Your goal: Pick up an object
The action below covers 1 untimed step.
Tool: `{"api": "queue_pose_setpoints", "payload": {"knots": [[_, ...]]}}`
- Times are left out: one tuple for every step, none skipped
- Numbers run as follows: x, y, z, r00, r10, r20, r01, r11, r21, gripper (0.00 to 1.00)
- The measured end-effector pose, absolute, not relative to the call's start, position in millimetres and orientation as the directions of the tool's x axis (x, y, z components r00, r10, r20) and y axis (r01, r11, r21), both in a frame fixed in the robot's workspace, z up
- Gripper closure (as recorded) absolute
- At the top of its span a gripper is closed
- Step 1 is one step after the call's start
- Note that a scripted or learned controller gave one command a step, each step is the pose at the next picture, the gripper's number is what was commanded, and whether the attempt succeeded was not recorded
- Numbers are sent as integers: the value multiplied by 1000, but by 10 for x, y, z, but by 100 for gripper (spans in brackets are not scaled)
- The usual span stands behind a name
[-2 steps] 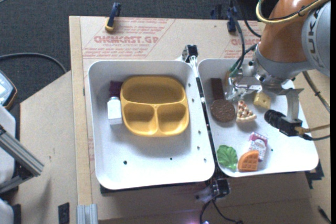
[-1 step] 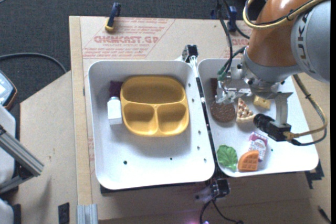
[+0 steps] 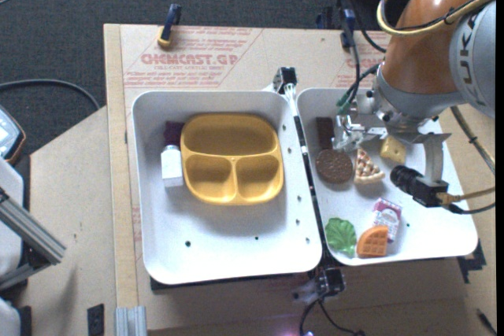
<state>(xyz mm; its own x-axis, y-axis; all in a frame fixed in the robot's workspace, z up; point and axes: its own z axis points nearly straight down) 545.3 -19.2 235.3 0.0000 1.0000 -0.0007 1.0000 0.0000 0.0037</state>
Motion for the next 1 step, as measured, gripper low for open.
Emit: {"api": "queue_pose_setpoints", "payload": {"knots": [[5395, -232, 2143, 1, 1000, 1, 1000, -1, -4, 100]]}}
